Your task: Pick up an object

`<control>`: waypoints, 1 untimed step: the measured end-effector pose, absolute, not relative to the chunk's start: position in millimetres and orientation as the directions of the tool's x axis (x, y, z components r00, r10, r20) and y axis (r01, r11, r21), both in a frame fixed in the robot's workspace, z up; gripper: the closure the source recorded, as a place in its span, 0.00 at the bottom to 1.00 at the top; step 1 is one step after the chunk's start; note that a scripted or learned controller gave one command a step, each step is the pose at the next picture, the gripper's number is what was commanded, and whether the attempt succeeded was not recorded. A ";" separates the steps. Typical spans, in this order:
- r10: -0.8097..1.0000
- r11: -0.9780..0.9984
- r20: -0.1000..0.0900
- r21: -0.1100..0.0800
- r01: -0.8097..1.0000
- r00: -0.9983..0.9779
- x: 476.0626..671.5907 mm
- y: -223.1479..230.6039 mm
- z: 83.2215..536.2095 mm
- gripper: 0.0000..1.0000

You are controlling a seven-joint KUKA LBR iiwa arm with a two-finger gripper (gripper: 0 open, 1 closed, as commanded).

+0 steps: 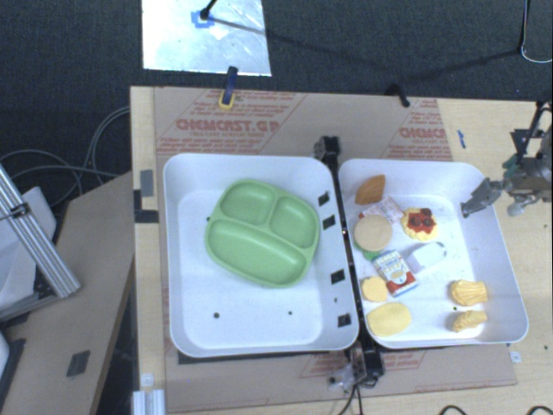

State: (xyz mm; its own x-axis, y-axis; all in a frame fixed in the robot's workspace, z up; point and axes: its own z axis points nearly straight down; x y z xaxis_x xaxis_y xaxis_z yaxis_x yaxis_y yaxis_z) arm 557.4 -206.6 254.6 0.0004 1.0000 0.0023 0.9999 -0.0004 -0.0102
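The right bin (501,258) holds several toy foods. Among them are a brown bread piece (371,188), a round tan disc (373,233), a red and yellow piece (420,223), a small printed carton (393,271) and a pale white item (429,253). Yellow pieces lie along the front: a flat one (389,320), a small one (375,290) and two lumpy ones (467,293) (467,321). My gripper (488,195) hangs at the bin's far right rim, apart from all the foods, with nothing seen in it.
The left bin (186,318) bears a green divided plate (262,232). A black divider with clips (339,232) runs between the bins. Cardboard lies under both bins, and a shiny metal sheet (206,24) sits at the back.
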 end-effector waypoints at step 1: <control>1.000 0.003 -0.001 0.001 1.000 -0.003 559.8 -205.7 261.5 0.00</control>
State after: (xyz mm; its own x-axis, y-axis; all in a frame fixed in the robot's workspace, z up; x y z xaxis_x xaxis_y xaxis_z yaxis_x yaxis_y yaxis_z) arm 559.8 -205.7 261.5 -0.0035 1.0000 -0.0005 1.0000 0.0035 0.0014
